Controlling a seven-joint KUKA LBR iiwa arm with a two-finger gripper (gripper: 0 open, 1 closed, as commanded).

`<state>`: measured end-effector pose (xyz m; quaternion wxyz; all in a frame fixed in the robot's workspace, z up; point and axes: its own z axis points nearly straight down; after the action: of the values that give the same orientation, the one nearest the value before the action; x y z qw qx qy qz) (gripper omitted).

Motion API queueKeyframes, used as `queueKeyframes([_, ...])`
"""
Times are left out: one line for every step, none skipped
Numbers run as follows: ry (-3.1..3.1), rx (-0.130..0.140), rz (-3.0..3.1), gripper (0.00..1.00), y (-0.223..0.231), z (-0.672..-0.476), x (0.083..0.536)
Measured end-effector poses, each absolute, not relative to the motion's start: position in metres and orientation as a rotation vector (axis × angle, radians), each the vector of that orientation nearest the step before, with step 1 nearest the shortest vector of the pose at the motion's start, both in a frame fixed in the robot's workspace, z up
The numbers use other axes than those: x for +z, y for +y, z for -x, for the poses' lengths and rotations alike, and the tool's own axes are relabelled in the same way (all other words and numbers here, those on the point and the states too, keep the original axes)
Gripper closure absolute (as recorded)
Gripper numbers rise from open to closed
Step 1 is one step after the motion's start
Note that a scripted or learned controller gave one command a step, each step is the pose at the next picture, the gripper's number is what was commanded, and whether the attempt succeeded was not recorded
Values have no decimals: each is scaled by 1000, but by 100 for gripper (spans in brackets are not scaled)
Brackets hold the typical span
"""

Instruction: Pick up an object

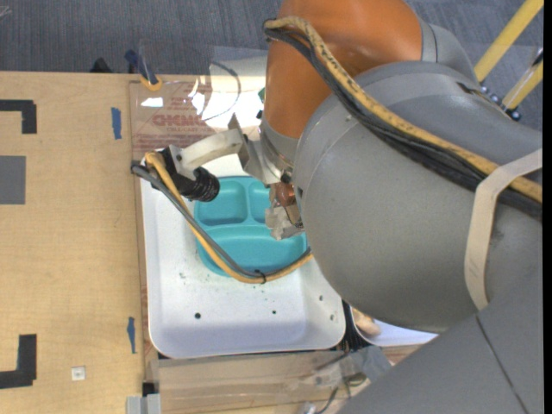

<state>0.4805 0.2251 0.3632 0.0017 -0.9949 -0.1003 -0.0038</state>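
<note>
A teal compartment tray (237, 227) lies in the left white bin (224, 317), partly covered by the arm. My gripper (280, 214) hangs over the tray's right part, its metal fingers pointing down toward the tray. The large grey arm with its orange band hides the gripper's upper part and most of the bin's right side. A yellow-and-black cable (185, 201) loops from the wrist across the tray's left edge.
The wooden bench top (69, 231) spreads to the left with black tape marks. A clear plastic sheet (181, 115) lies behind the bin. The bin's near floor is bare white with a few small dark specks.
</note>
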Motion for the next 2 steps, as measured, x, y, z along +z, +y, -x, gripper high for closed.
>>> queueKeyframes([-866, 14, 3022, 100, 224, -479, 247])
queueKeyframes([-314, 7, 3128, 100, 224, -478, 188])
